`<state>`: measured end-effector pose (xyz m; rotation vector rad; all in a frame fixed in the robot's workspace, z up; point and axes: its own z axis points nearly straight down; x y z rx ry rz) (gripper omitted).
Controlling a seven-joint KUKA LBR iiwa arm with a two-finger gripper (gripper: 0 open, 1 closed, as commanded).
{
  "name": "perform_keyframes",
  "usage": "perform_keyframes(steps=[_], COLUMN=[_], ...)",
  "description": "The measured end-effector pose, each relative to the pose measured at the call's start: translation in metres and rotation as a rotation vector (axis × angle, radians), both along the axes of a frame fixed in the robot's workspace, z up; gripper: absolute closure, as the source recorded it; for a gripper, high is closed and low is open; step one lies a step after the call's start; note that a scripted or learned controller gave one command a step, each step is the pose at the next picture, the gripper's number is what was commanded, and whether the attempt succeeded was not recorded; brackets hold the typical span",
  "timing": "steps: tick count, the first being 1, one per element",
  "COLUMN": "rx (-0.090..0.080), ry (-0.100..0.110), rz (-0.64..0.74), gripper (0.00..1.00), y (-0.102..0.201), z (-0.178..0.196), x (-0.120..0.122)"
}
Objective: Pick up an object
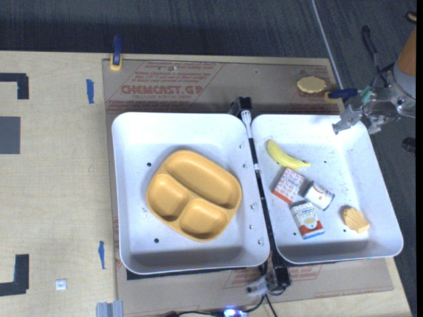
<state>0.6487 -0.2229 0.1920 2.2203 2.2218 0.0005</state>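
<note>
In the right bin (377, 177) lie a yellow banana (284, 156), a red-and-white carton (288, 184), a small white-and-red cylinder (318, 196), a white carton with an orange label (307, 219) and a tan biscuit-like piece (355, 219). The gripper (350, 119) hangs over the bin's far right corner, apart from all of these. Nothing shows between its fingers.
A yellow three-compartment tray (192, 194) fills the middle of the left bin (125, 177). A tan round piece (311, 84) rests on the cardboard behind the right bin. A black clamp (244, 104) joins the bins at the back.
</note>
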Motion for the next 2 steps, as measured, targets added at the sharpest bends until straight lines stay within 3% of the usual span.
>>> perform_keyframes(steps=[1,2], rx=[0.000,0.000], ry=[-0.001,-0.001], rz=[0.000,-0.001], gripper=[0.00,0.00], y=[0.044,0.049], z=[-0.098,-0.106], x=[-0.049,-0.083])
